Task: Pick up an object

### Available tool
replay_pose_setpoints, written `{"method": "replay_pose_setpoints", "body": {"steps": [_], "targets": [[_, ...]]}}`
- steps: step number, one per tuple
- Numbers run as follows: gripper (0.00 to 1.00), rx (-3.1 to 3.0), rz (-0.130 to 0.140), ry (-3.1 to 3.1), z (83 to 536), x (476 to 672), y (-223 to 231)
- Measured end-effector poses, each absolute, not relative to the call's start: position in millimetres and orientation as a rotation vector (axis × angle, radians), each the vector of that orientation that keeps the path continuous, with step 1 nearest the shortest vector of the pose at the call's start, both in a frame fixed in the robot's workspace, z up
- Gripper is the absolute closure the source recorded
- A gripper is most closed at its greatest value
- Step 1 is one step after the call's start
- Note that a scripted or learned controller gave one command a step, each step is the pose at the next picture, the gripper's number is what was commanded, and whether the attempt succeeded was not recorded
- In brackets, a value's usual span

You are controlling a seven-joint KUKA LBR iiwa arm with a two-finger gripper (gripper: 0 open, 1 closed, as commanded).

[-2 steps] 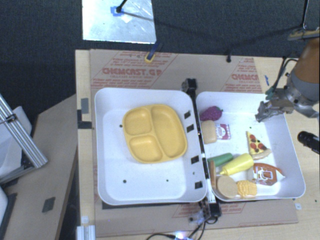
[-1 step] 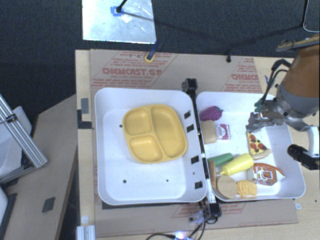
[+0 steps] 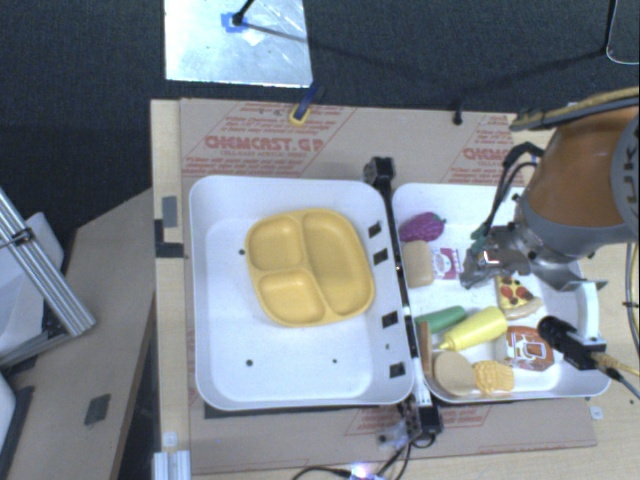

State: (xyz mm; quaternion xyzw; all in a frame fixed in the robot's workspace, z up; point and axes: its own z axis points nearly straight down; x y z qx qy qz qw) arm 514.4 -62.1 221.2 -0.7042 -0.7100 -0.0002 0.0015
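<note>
The arm (image 3: 585, 183) reached in over the right bin (image 3: 590, 393), while the left bin (image 3: 215, 368) held a yellow divided plate (image 3: 305, 266) near its middle. The gripper (image 3: 492, 260) hung above the right bin's middle (whether its fingers were open or closed, I could not tell). Toys crowded that bin: a purple one (image 3: 423, 227) at the far left corner, a yellow bottle (image 3: 476, 328) and pizza slice (image 3: 518, 295) toward the near edge.

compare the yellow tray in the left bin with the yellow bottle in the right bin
The tray is broad, flat and split into three compartments; the bottle is a small cylinder lying on its side. The tray sits alone in the left bin; the bottle is crowded among other items in the right bin. Both are yellow.
</note>
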Motion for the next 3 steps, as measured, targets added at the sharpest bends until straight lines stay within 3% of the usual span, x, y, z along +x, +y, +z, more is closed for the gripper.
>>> {"method": "replay_pose_setpoints", "body": {"steps": [1,3], "targets": [[1.00,-2.210,-0.002,-2.231,229,498.7,-10],[1.00,-2.221,0.001,-2.221,225,493.7,-32]]}}
